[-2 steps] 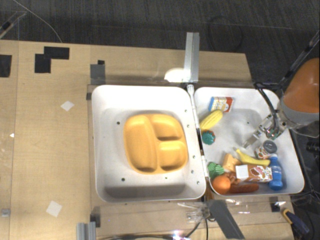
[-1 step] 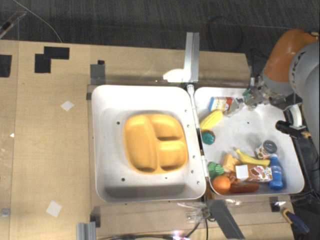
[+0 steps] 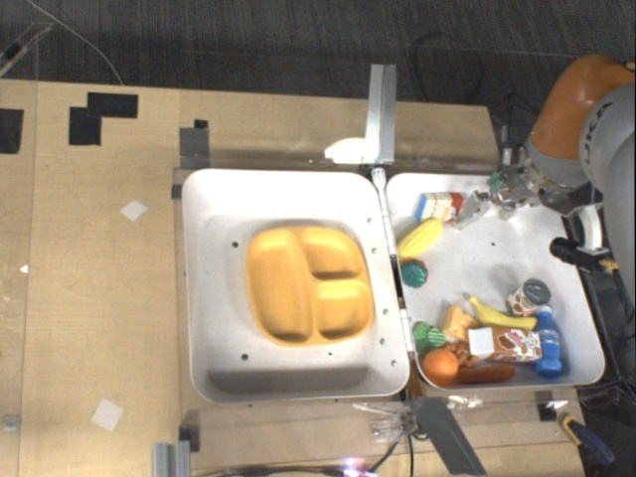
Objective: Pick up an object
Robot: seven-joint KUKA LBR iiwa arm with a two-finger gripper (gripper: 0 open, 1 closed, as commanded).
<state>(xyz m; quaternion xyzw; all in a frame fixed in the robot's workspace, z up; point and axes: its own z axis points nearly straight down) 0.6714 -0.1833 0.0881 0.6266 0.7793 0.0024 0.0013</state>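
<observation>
My gripper (image 3: 484, 201) hangs over the back of the right bin (image 3: 571, 266), below the orange-banded wrist (image 3: 581, 97). Just left of it lies a small blue, white and red carton (image 3: 434, 207), with a yellow corn cob (image 3: 419, 237) in front of that. A teal toy (image 3: 413, 273) rests near the bin's left wall. Nothing shows between the gripper and these things. At the bin's front lie a banana (image 3: 502, 315), a small grey-lidded jar (image 3: 532, 295), a brown-and-white carton (image 3: 503, 344), a blue bottle (image 3: 549, 352), an orange (image 3: 440, 366) and a green vegetable (image 3: 427, 337).
The left bin (image 3: 214, 266) holds a yellow divided tray (image 3: 303, 284). A metal post (image 3: 382, 107) stands behind the wall between the bins. A red sausage (image 3: 487, 373) lies by the right bin's front wall. The arm body fills the far right.
</observation>
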